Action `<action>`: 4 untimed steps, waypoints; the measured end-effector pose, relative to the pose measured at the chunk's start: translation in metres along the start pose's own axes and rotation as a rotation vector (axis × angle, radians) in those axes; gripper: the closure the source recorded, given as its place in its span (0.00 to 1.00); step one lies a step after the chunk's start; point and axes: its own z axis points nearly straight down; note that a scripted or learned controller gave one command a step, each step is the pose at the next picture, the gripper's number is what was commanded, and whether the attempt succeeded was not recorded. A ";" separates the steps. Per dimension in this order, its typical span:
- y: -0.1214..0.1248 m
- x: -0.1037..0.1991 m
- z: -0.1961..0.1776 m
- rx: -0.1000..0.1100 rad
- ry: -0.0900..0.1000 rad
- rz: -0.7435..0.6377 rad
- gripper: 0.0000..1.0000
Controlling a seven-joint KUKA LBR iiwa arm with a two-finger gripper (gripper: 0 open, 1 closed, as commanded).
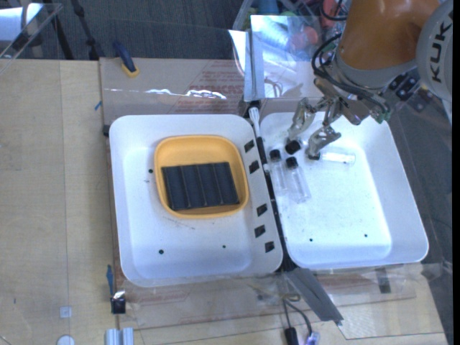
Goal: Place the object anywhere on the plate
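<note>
A yellow plate (167, 152) lies in the left bin (136, 243), and a black ridged slab (200, 185) rests flat on it. My gripper (307, 136) hangs over the back left of the right bin (374, 221), open, with nothing visibly between its fingers (319, 142). Just below it, small clear vials with black caps (291, 175) lie on the bin floor near the divider. Another clear vial (337, 158) lies just right of the fingertips.
A row of black clips (257, 185) runs along the divider between the bins. A clear plastic sheet (277, 42) stands behind the right bin. The arm's orange band (384, 16) looms over that bin's back. A blue and yellow clamp (126, 60) sits at the back left.
</note>
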 end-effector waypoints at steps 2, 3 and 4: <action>0.011 -0.006 0.016 -0.005 0.005 -0.268 0.00; -0.028 0.017 -0.067 -0.001 -0.001 -0.459 0.00; -0.029 0.015 -0.075 -0.003 -0.008 -0.452 1.00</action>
